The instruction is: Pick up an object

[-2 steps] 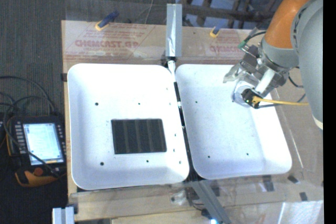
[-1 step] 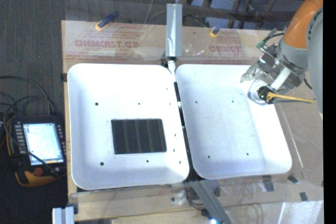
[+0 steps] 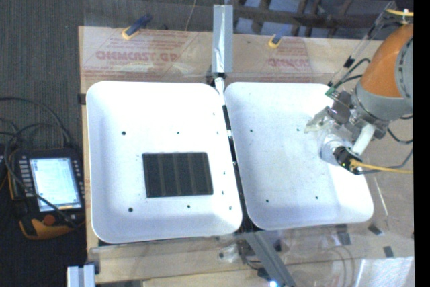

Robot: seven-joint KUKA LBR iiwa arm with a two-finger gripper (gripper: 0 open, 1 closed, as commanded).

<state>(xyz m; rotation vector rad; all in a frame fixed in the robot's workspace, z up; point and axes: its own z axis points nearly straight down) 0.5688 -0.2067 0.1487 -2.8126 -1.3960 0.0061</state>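
Dark ribbed rectangular pad lies flat in left bin, well apart from the gripper over the right bin; gripper state cannot be told. Pad looks thin, light, probably stiff; judged best taken at an edge, since flat-lying faces offer little purchase.

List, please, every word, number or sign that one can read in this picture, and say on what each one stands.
"CHEMCAST GP", in faint red print, on the protective film of the clear sheet behind the left bin.
A second red print of the same kind, on the sheet behind the right bin: too blurred to read.
The screen of the handheld pendant on the floor: too small to read.
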